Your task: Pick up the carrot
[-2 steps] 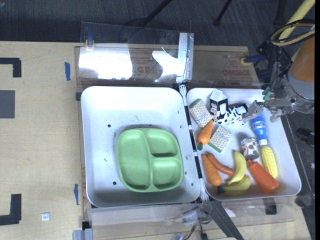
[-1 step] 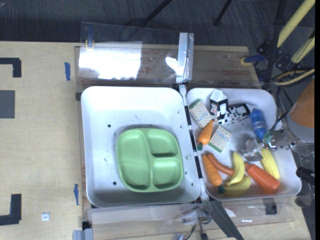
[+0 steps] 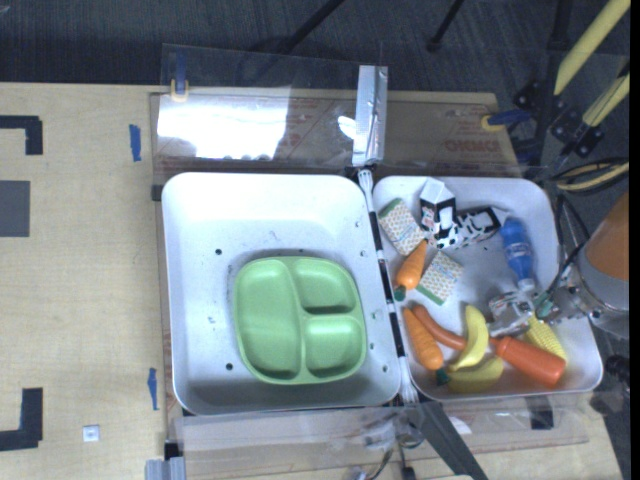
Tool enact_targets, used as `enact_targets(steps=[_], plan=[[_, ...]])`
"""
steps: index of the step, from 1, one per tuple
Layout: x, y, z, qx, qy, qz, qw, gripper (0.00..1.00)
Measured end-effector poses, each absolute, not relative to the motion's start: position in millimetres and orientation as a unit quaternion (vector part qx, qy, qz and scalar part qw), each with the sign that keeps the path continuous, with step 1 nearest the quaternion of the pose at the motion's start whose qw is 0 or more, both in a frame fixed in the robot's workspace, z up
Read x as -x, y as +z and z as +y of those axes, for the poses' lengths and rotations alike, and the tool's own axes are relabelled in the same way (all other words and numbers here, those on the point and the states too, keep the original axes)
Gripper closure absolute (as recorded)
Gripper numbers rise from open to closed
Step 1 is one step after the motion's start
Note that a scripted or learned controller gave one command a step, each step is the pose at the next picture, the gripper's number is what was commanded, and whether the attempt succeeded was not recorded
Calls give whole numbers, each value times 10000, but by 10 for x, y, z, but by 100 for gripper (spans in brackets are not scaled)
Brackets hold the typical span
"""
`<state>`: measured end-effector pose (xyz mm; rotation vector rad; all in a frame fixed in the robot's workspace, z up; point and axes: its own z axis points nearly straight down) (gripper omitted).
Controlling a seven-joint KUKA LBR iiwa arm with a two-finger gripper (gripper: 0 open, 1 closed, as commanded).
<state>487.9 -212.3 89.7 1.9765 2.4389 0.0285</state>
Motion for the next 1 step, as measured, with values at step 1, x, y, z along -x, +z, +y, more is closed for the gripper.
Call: enact_targets(steps=[1], plan=[[-4821, 875, -1495, -5033, 19, 8641, 34, 0]])
